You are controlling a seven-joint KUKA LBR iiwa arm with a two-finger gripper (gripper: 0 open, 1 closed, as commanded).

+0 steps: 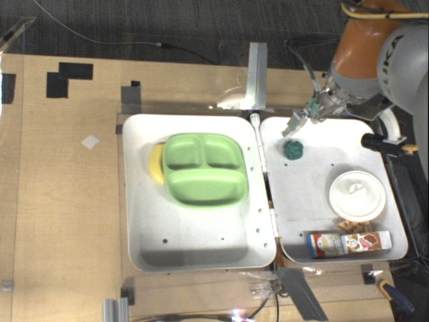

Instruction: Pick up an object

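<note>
Two shallow white plastic bins sit side by side on the pale wooden counter (60, 200). In the left bin (144, 233), a green three-compartment plastic tray (203, 168) lies toward the far half, resting partly over a small yellow object (155, 164) at the tray's left edge. In the right bin (305, 200), a small dark-green round lump (293, 149) lies near the far left corner, a round white lidded container (356, 194) sits to the right of centre, and a long printed box with a blue end (348, 243) lies along the near wall, just before the container. The end effector (295, 124) hangs just behind the lump.
</note>
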